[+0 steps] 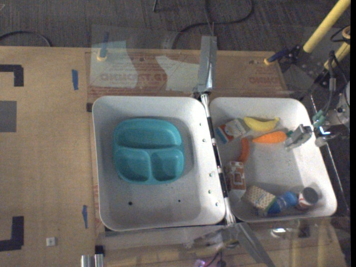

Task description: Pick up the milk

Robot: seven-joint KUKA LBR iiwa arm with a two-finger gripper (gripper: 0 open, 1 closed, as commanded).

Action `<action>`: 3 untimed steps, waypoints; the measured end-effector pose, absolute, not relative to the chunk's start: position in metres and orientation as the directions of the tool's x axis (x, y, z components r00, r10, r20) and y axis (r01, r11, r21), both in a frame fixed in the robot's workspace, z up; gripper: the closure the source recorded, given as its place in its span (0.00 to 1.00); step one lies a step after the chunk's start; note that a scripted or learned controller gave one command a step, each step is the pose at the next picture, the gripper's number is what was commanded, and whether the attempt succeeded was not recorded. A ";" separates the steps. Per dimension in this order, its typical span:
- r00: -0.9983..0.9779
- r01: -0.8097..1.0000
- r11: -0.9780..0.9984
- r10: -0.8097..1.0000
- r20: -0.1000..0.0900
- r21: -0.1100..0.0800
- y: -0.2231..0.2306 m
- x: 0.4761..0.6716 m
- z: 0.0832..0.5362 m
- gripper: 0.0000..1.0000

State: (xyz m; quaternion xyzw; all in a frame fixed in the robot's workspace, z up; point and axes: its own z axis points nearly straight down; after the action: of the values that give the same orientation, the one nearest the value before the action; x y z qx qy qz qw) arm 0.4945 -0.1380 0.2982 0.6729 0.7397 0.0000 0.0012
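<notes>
Nearest us, along the lower edge of the right bin (328, 199), we list a checkered packet (257, 197), a blue bottle (283, 201) lying against it, and a dark-capped can (307, 196) in the lower right corner. Further up, at the bin's left wall, lies a small brown carton (237, 175), then an orange stick-shaped piece (244, 148). Higher still, in the upper left part of that bin, lies what we take to be the milk (234, 129), a small white carton with red at its left end; the print is too blurred for us to be sure. Just beside it are a banana (261, 123) and a carrot (270, 138). The gripper (298, 136) sits at the carrot's right end, near the bin's right wall, well apart from the milk; its fingers appear spread, with nothing between them. The left bin (105, 199) carries a teal divided tray (148, 149). Risks, in our judgement: a descent from here would meet the carrot, not the milk; the banana and carrot crowd the carton, so a finger could nudge it or close on the wrong item. The arm is cut off at the right of the frame.
</notes>
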 end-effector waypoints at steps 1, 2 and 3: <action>-0.385 0.923 0.385 0.923 0.000 0.000 -0.106 0.496 0.273 0.00; -0.384 0.923 0.384 0.923 0.001 -0.001 -0.031 0.523 0.184 0.00; -0.537 0.844 0.537 0.844 0.001 0.000 -0.074 0.480 0.185 0.00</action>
State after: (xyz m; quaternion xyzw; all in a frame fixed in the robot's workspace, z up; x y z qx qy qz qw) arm 0.4795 -0.0744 0.1846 0.4811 0.8766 0.0002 -0.0002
